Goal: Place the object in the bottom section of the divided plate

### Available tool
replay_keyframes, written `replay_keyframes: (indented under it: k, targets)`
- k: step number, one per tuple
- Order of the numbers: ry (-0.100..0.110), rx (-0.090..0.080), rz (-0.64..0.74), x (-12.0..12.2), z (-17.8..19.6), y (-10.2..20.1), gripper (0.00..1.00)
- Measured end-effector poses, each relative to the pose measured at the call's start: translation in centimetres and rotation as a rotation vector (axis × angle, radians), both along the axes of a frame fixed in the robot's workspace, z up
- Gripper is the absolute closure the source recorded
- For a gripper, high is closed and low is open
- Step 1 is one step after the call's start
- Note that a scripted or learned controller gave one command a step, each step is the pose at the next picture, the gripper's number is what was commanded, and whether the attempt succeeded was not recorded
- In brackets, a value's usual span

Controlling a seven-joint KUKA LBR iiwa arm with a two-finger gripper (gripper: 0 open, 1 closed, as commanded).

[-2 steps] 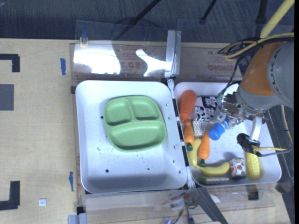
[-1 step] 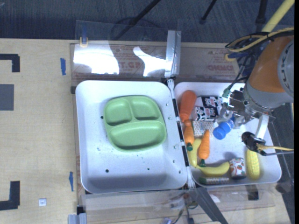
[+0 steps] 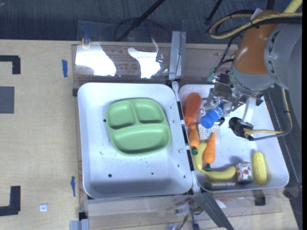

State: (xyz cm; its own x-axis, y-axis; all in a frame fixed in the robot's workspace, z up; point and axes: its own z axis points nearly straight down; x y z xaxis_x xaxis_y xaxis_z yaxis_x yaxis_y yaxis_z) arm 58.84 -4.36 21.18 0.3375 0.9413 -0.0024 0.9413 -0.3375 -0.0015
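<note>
At six o'clock in the right white bin (image 3: 278,176) we see a yellow banana (image 3: 219,172) and a corn cob (image 3: 259,167), light, smooth plastic best pinched across the middle. Toward nine lies the green divided plate (image 3: 139,125). At twelve the tool (image 3: 217,110) meets a small blue round object (image 3: 208,120); we cannot tell its spread.

2 bins (image 3: 91,128), 1 plate (image 3: 138,125), 3 carrots (image 3: 209,147), 2 bananas (image 3: 219,173), 1 corn (image 3: 259,167).
</note>
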Motion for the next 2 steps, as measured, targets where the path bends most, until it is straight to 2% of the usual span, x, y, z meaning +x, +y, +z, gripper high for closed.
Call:
replay_keyframes:
  k: [1, 2]
  targets:
    - [0.000, -0.001, -0.069, -1.5, 5.2, 11.1, 1.00]
    - [-0.002, -0.002, -0.238, -4.8, 8.6, 18.1, 1.00]
